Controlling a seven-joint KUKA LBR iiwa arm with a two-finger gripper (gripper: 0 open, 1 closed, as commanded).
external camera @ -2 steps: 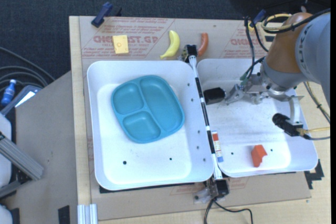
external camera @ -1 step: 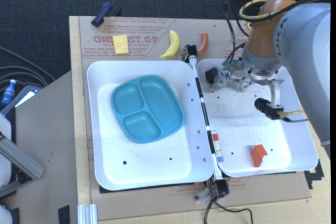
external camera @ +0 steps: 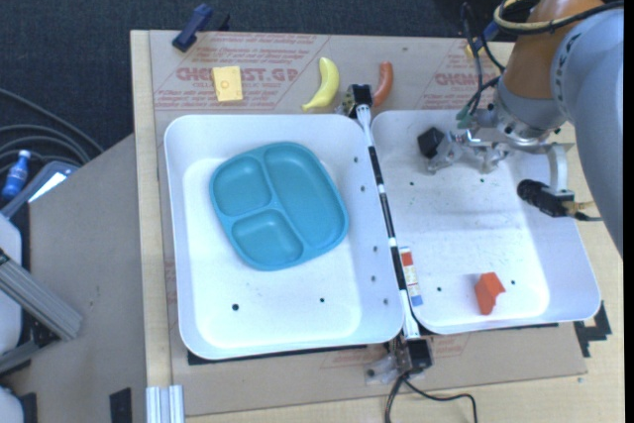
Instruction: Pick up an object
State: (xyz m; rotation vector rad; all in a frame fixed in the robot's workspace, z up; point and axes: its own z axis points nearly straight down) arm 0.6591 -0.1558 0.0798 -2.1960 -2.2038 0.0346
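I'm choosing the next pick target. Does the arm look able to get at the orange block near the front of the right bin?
Probably yes. The orange block lies alone on the right bin's floor with nothing over or against it, and the gripper hangs above that same bin's far end, with bare floor between.

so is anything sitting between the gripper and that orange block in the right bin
Nothing visible does. The gripper is at the far end of the right bin; the orange block sits near its front edge, with bare white floor between them.
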